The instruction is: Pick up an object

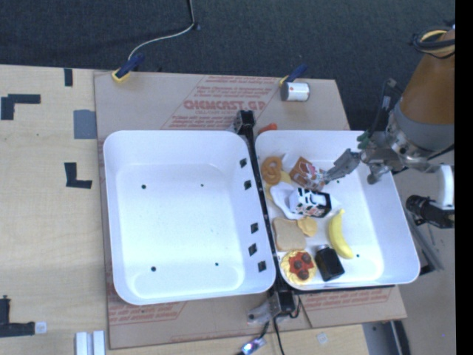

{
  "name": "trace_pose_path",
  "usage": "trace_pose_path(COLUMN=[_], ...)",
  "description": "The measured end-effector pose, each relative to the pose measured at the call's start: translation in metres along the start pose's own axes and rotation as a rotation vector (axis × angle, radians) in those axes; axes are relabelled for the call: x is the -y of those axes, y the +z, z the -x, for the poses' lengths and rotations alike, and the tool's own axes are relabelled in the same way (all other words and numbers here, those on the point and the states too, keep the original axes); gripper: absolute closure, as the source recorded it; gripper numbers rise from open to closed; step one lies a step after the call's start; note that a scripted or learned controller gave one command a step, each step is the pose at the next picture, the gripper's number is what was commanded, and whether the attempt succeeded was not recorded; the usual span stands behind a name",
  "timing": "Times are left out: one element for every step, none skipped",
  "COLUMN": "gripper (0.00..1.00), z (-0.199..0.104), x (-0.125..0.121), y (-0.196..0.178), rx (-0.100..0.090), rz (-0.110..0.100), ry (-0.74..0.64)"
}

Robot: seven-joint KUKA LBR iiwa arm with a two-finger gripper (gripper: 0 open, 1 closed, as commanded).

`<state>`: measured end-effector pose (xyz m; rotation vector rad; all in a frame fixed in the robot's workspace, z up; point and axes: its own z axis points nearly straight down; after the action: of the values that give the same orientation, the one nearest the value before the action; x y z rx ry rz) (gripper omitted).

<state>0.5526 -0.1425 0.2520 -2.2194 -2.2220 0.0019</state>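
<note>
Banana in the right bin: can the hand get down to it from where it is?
Probably yes. The banana lies uncovered, with bare floor on its right. The hand hangs just above it in the picture, nothing between them.

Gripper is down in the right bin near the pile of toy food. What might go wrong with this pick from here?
1. Clutter: the gripper sits by the brown piece, with the pretzel and the black-and-white item close by, so it may pinch two things or nudge the neighbours.
2. The items lie flat on the right bin floor, so the fingers might slip off and come up with nothing.
</note>
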Motion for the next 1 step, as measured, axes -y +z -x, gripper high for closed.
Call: trace_pose_path(gripper=[0.0], z=[-0.0033], x=[-0.0374], y=[0.153], rx=[0.002], rz=[0.01], ry=[0.0])
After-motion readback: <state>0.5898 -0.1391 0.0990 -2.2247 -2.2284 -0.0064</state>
